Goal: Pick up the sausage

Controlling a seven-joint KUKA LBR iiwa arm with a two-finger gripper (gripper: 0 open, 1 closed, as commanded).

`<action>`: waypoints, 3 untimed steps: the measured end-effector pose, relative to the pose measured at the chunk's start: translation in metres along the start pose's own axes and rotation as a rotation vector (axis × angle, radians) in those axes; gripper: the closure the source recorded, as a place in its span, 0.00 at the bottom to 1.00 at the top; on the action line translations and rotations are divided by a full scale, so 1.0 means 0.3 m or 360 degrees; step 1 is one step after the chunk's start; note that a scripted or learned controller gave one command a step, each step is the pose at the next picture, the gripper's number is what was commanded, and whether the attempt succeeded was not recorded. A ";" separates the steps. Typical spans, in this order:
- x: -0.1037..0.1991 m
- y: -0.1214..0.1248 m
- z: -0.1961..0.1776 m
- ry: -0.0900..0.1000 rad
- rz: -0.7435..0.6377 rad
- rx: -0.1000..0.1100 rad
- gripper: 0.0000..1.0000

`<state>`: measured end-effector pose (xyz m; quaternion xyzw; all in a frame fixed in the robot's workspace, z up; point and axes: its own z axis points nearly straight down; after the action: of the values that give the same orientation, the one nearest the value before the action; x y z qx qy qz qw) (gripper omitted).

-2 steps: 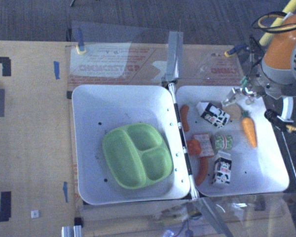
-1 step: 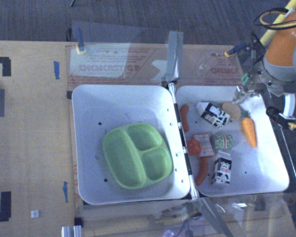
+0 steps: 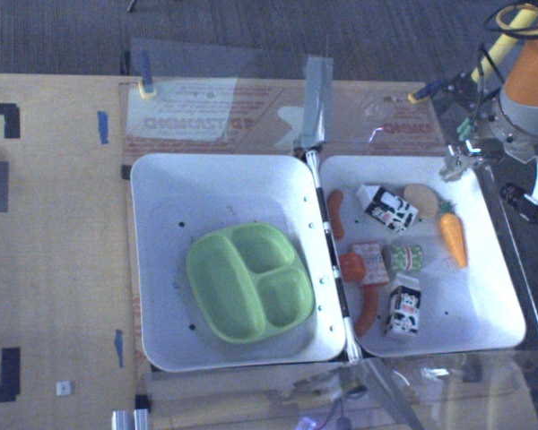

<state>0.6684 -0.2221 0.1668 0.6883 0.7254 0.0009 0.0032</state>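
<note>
Two reddish sausages lie in the right bin point(image 3: 507, 325), along its left wall. One sausage point(image 3: 335, 214) is near the far left corner, lying lengthwise. The other sausage point(image 3: 368, 310) lies near the front, beside a small milk carton point(image 3: 403, 308). My gripper point(image 3: 456, 162) hangs over the far right corner of this bin, well to the right of both sausages and apart from them. Nothing shows in it. The arm's orange band point(image 3: 529, 79) is at the right edge of the view.
The right bin also holds a carrot point(image 3: 453, 239), a second milk carton point(image 3: 390, 209), a beige round piece point(image 3: 421, 196), a small green can point(image 3: 403, 258) and a red-and-pink packet point(image 3: 362, 265). A green divided plate point(image 3: 249, 281) lies in the left bin point(image 3: 161, 195).
</note>
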 end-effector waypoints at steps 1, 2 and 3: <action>-0.002 -0.001 -0.123 0.0000 0.0546 0.0003 1.00; 0.084 -0.072 -0.274 0.0000 0.1288 0.0008 1.00; 0.167 -0.303 -0.185 -0.0002 0.2050 0.0021 1.00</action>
<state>0.5747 -0.1766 0.2215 0.9860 0.1666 -0.0020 -0.0018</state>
